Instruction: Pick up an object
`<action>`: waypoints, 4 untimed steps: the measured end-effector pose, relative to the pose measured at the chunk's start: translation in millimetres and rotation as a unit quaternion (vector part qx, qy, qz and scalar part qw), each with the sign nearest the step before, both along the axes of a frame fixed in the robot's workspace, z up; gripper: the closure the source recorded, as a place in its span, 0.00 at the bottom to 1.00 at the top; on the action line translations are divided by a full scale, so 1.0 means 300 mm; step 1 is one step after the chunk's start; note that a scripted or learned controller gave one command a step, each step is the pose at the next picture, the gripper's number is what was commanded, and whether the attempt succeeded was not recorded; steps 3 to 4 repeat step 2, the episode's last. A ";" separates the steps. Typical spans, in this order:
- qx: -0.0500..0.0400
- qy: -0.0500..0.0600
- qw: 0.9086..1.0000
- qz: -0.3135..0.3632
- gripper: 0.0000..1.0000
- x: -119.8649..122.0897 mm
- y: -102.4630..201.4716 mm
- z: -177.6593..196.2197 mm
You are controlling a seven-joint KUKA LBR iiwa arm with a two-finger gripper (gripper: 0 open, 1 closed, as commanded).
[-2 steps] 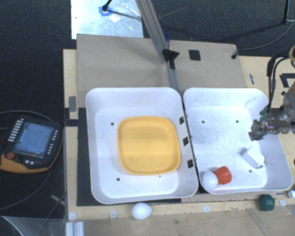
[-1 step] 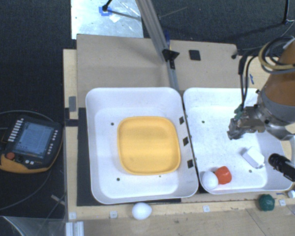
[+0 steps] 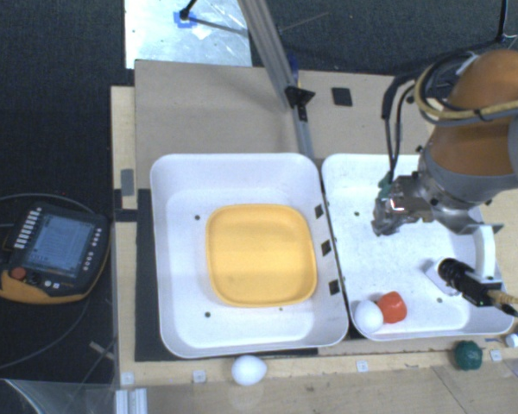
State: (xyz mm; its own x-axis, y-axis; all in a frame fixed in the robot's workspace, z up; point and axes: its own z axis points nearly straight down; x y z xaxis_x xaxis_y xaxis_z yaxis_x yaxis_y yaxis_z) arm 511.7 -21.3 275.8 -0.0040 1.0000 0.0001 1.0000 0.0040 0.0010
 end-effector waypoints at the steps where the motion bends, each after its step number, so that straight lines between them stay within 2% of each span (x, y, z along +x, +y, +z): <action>1: 0.000 0.001 1.000 0.000 1.00 0.014 0.152 -0.049; 2: 0.001 0.000 1.000 0.000 1.00 0.082 0.321 -0.052; 4: 0.001 0.000 1.000 0.000 1.00 0.082 0.321 -0.052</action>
